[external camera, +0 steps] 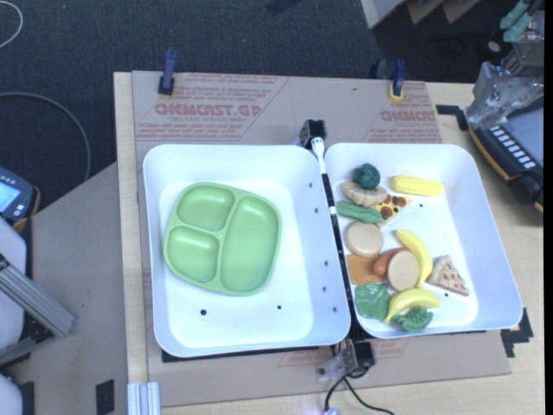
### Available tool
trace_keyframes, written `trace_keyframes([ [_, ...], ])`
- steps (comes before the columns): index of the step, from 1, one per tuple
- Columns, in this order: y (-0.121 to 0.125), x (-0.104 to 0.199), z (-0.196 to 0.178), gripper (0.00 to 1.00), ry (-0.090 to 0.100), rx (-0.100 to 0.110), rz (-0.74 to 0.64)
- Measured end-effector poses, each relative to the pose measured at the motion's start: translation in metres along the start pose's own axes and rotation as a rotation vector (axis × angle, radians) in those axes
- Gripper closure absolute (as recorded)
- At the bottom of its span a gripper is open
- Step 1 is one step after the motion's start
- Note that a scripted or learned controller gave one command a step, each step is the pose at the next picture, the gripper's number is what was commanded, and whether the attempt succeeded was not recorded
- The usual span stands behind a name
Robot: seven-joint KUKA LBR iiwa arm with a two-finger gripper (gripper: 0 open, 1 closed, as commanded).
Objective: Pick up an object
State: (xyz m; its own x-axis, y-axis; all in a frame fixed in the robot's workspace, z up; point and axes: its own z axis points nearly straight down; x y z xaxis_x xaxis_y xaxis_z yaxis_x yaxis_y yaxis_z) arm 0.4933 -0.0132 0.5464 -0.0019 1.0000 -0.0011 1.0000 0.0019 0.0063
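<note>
The right bin point(484, 223) holds several toy foods. A dark green broccoli point(367, 175) and a yellow corn cob point(417, 185) lie at its far end. A tan round biscuit point(364, 239) sits near the left wall. A yellow banana point(418, 253) curves beside a round bun point(403, 270). A pizza slice point(449, 277) lies toward the right. A second banana point(412, 301) rests on green leafy pieces point(372, 299) at the near end. The left bin point(160, 232) carries a green divided plate point(223, 238).
Both bins stand on a brown board point(216, 106) held by a blue clamp point(167, 72) and another clamp point(397, 80). A dark pendant with an orange rim point(510, 150) and metal hardware point(497, 93) sit off the right bin's far corner.
</note>
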Motion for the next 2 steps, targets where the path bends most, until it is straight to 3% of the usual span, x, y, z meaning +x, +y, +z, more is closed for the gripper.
trace_keyframes([
  [1,-0.017,-0.003,0.132,1.0,0.001,0.023,0.004],
  [2,0.012,0.024,0.139,1.0,0.001,0.007,-0.002],
])
